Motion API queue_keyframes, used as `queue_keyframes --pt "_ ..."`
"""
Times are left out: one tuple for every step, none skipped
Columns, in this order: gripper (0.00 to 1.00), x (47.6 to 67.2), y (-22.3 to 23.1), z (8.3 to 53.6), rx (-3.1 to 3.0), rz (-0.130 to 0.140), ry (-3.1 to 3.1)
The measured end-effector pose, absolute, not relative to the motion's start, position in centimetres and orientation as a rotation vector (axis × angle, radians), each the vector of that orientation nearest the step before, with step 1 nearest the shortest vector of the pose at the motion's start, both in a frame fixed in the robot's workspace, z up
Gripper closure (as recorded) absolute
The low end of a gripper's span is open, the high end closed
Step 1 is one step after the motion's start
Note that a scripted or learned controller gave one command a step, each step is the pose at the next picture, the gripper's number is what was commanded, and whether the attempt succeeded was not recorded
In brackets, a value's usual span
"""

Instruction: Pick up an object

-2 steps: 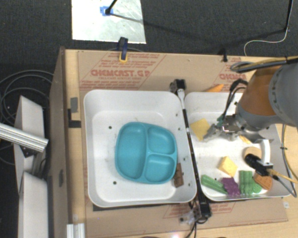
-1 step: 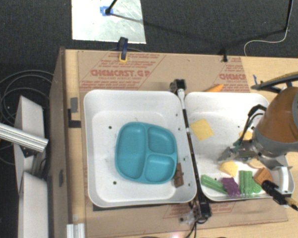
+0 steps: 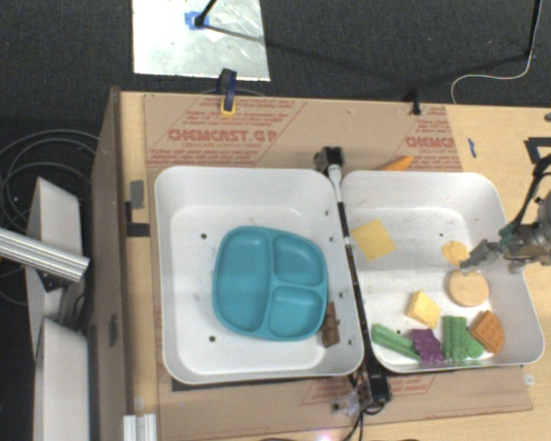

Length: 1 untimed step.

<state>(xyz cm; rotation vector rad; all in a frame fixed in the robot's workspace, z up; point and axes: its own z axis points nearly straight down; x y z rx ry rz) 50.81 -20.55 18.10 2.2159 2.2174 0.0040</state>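
Note:
The right bin (image 3: 422, 191) holds several toy foods. A yellow cheese slice (image 3: 374, 240) lies near its left wall, and a small orange-yellow piece (image 3: 455, 251) sits toward the right. Just below that piece is a round tan cookie (image 3: 468, 289). Along the front lie a yellow wedge (image 3: 423, 309), a green bean pod (image 3: 393, 340), purple grapes (image 3: 427, 345), a green ridged piece (image 3: 455, 336) and an orange waffle (image 3: 487, 331). My gripper (image 3: 487, 254) reaches in from the right edge, low over the bin, just right of the orange-yellow piece and above the cookie.
The left bin (image 3: 193, 200) carries a teal divided plate (image 3: 271, 283), with a small brown piece (image 3: 331, 324) at its front right by the divider. An orange stick (image 3: 397, 163) lies on the cardboard behind the bins.

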Motion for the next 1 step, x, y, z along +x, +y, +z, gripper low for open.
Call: queue_keyframes --pt "0.0 54.18 -13.09 14.14 2.21 0.004 2.233"
